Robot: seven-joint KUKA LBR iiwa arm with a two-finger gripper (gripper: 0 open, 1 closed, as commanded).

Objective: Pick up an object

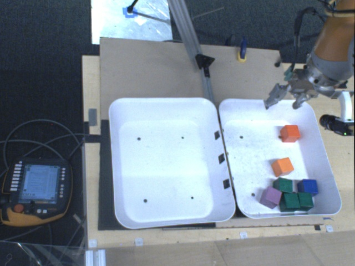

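Several small blocks lie in the right bin [244, 148]. An orange-red block [289, 133] sits near its far right side and a lighter orange block [283, 166] lies below it. A purple block [271, 197], two green blocks [289, 201] and a blue block [308, 187] cluster at the near right corner. My gripper [285, 101] hangs over the far edge of the right bin, above and slightly left of the orange-red block. Its two fingers are spread apart with nothing between them.
The left bin [163, 159] lies beside the right one, with small black clips along their shared wall. A slanted metal pole [186, 24] crosses the back of the bench. A teach pendant [36, 190] sits on the floor at the left.
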